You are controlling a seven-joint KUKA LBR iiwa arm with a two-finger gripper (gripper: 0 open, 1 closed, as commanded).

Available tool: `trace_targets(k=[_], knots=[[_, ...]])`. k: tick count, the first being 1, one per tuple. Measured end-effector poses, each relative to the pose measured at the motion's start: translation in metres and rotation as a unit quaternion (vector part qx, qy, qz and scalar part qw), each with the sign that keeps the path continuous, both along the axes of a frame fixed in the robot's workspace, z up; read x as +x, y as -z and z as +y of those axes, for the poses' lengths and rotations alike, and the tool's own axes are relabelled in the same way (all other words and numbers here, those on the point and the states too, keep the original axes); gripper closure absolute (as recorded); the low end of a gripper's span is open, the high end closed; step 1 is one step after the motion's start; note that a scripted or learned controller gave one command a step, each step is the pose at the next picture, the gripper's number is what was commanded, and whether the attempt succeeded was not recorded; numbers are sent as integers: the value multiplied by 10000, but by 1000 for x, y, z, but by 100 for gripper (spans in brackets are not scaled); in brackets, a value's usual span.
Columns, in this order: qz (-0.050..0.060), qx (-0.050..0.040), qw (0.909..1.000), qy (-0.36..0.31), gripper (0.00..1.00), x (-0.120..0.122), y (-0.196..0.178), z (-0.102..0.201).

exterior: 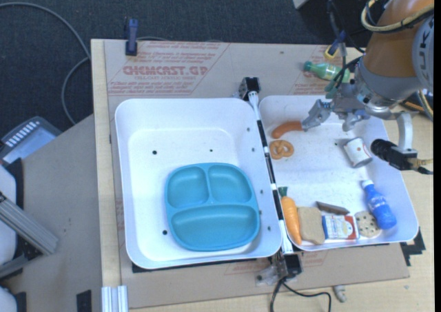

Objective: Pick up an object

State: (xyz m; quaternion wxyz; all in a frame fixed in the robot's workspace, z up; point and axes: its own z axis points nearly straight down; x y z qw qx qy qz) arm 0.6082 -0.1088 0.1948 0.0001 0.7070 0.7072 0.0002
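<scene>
Pretzel (281,149) lies in the right bin (396,193), beside the divider; light, brittle, best pinched across its width. Beyond it lies a hot dog (286,127), and farther still the gripper (333,117) hovers, fingers spread, pinching nothing.

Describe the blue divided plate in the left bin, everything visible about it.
The blue divided plate is a light blue, rounded-rectangle tray, seemingly plastic, with three compartments: two smaller ones on the far side and one wide one nearest the camera. It lies flat, right way up, on the floor of the left bin, toward its near right part. All three compartments look bare. Its right edge lies close to the bin's right wall; whether they touch cannot be told. The gripper is over the other bin, well away.
</scene>
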Motion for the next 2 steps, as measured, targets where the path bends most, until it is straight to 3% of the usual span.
trace_targets(k=[1,2], knots=[[-11,14,10000,-12,0,-38,101,-61],[36,148,9999,-68,0,-37,66,-90]])
